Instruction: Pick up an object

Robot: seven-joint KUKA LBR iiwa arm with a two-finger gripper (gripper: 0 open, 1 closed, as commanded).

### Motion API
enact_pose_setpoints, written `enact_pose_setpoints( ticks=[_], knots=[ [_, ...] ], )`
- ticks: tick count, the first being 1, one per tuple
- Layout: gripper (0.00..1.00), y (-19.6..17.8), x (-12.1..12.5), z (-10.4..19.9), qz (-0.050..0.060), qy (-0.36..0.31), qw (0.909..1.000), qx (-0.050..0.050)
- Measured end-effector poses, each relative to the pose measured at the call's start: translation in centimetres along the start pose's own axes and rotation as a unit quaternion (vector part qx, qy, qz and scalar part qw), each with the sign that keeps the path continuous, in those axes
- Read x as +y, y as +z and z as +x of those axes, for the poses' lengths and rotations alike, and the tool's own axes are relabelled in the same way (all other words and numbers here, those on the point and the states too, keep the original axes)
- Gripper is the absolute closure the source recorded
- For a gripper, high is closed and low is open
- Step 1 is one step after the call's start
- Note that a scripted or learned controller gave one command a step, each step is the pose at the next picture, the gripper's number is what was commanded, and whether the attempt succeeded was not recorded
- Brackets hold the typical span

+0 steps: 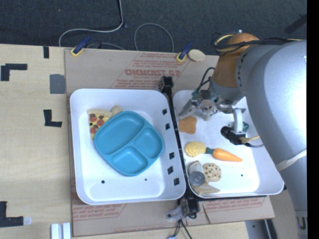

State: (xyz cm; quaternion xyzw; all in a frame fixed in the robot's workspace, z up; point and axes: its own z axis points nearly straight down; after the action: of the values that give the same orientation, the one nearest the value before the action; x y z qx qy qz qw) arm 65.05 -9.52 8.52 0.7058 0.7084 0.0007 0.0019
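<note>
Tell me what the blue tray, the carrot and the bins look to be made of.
Blue tray: likely moulded plastic, with an even matte colour and rounded compartments. Carrot: probably plastic toy food, smooth and uniformly orange with a green tip. Bins: thin white plastic by the look, with smooth walls and rounded corners.

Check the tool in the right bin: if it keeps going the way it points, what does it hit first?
Most likely the tan bread-like piece. The tool angles down toward the bin divider, and that piece lies just beyond its tip. Height above it is unclear from this slanted view, so it could meet the bin floor instead.
</note>
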Motion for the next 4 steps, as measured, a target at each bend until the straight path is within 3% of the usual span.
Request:
enact_pose_setpoints(
  ticks=[4],
  knots=[
    [0.00, 0.0, 0.4, -0.1, 0.001, 0.001, 1.0000, 0.000]
  ],
)
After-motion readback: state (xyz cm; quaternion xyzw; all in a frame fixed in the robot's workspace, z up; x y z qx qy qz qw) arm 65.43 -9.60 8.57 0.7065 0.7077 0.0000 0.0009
